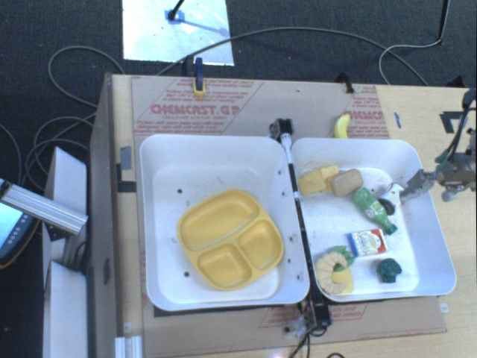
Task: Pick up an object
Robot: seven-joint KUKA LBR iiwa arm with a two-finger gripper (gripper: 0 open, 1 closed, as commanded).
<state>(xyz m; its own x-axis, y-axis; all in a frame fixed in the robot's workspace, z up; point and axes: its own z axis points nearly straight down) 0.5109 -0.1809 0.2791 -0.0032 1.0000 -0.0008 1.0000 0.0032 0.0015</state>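
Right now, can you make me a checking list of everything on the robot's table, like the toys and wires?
Surface: bench bearing the left bin and right bin.
Job's things: in the right bin, green bottle, brown potato-like toy, yellow block, small carton, green broccoli-like toy, yellow-and-green toy.
Clutter: yellow divided tray in the left bin; banana on the bench.
Grippers: gripper over the right bin's right side.
Cables: cables on the floor.
Surroundings: dark floor, pale sheet.
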